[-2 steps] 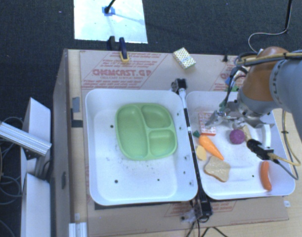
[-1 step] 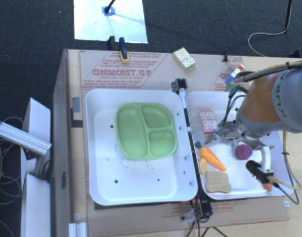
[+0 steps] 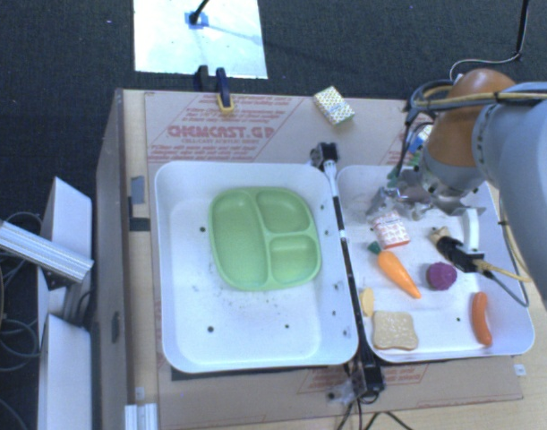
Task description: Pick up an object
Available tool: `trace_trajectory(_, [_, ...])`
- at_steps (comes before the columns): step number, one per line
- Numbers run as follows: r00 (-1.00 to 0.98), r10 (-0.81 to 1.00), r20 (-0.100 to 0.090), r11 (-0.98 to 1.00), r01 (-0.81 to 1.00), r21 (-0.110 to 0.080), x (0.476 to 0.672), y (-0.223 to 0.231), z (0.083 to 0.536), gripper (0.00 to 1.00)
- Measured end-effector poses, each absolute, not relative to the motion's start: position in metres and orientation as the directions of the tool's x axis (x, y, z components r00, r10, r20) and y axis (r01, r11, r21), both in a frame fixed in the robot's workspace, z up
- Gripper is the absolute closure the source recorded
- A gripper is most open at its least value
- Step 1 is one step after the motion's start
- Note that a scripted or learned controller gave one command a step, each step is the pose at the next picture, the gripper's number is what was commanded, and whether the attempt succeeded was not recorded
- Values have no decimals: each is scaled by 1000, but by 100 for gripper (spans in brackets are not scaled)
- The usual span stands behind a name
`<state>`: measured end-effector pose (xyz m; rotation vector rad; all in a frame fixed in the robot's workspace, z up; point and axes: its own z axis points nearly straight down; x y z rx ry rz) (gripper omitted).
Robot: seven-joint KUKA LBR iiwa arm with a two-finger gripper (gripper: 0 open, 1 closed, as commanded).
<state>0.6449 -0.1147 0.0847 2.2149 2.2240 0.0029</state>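
Here the jaws (image 3: 388,206) hang over the checkered block (image 3: 392,231) (right bin (image 3: 515,330)); their state unclear.

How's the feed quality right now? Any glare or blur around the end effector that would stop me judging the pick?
Camera view: even overhead light, soft shadows. The end effector is small and soft, merging with cables over the right bin. White bin floors read bright, yet the carrot and purple piece stay distinct. The green tray shows mild sheen.
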Motion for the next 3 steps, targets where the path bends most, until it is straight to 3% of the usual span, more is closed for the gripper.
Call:
trace_trajectory(1, [-1,1000,0,1,1000,0,596,-119,84,0])
trace_trajectory(2, [-2,1000,0,2,1000,2,597,-119,94,100])
trace_trajectory(3, [-3,1000,1,3,1000,2,544,-65,184,100])
